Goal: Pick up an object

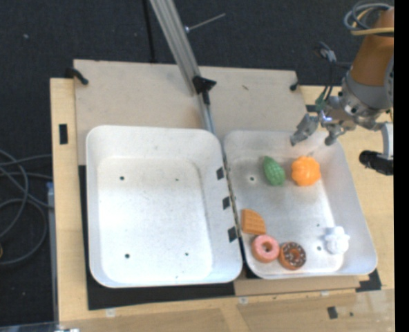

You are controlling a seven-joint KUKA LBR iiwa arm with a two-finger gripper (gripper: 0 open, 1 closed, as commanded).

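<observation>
Claw (317, 134) hangs over the far rim of the right bin (353, 192), fingers spread wide, nothing between them. Nearest item below it: orange pumpkin-like object (305, 171), round, ribbed, bright orange, lying in the bin's far part just beside a green bumpy object (273, 171), oval and dark green. Toward the near edge: orange wedge (253, 221) by the left wall, pink frosted donut (265, 247) touching a brown sprinkled donut (292, 255), and a small white object (336, 241) near the right wall. Left bin (101, 185) sits alongside on the desk (63, 185).
</observation>
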